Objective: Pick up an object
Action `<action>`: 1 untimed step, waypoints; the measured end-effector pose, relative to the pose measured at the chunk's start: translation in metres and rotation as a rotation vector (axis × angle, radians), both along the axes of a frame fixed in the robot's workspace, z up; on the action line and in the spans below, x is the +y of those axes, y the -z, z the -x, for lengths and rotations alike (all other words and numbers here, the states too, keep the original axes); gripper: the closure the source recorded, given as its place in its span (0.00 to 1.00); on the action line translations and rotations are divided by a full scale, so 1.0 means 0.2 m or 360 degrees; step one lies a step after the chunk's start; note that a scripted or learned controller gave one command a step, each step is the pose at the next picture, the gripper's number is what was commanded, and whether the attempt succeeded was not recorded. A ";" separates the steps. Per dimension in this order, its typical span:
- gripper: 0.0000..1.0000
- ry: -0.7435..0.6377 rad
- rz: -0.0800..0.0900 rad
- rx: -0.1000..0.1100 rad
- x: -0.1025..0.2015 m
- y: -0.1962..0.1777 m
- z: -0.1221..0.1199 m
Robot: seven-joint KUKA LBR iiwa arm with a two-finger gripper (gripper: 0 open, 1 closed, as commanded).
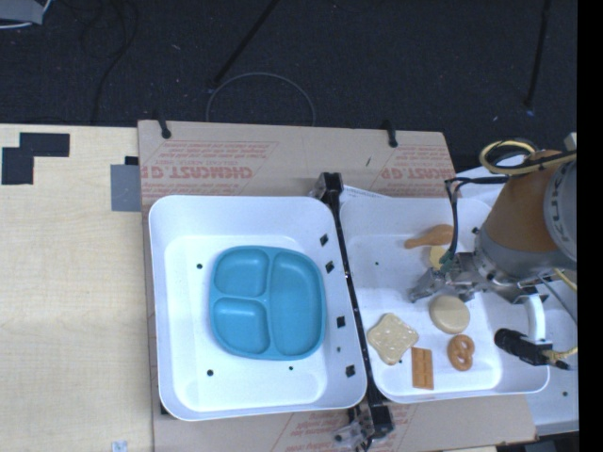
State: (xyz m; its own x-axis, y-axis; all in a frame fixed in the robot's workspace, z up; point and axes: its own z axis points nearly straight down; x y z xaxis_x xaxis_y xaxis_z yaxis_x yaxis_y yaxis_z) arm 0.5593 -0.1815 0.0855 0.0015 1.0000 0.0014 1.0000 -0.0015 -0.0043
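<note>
The arm reached in from the right over the right-hand bin, its orange band above the wrist turned toward the camera and the wrist bent down toward the bin floor. The gripper sat low in the middle of that bin, pointing leftward, its metal parts a small dark cluster against the white.

Several toy foods lay around it. A round cream-coloured cookie lay just below the jaws, very near them and perhaps touching; whether it was between them could not be told. An orange carrot-like piece lay just above the gripper, near the bin's back part, with a pale yellow piece beside it, partly hidden by the gripper. Further forward lay a square cracker, a small brown wafer bar and a pretzel, all apart from the jaws.

How far the jaws were spread could not be told; the metal parts blurred together, and nothing was plainly pinched between them.

The left-hand bin held a blue divided plate lying flat in its middle, well apart from the arm. Both bins rested on a cardboard sheet on the bench.
</note>
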 end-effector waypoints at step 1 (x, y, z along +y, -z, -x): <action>1.00 0.0005 0.0001 -0.0003 -0.01 -0.06 0.00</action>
State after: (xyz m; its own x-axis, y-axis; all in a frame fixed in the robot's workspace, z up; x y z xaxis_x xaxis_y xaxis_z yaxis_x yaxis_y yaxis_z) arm 0.5596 -0.1827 0.0979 0.0048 1.0000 0.0007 1.0000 -0.0048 -0.0027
